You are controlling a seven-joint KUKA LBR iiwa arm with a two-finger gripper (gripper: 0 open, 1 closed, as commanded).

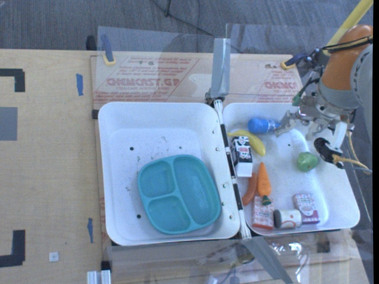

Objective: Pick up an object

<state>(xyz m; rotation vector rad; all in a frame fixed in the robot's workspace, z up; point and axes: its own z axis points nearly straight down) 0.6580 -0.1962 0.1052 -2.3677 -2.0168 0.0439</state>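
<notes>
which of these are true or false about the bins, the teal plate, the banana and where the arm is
1. The teal divided plate lies in the left bin. True.
2. The banana lies in the left bin. False: it lies in the right bin, near the divider.
3. The green object sits inside the teal plate. False: it sits on the right bin's floor.
4. The gripper is over the right bin. True.
5. The carrot lies in the right bin. True.
</notes>
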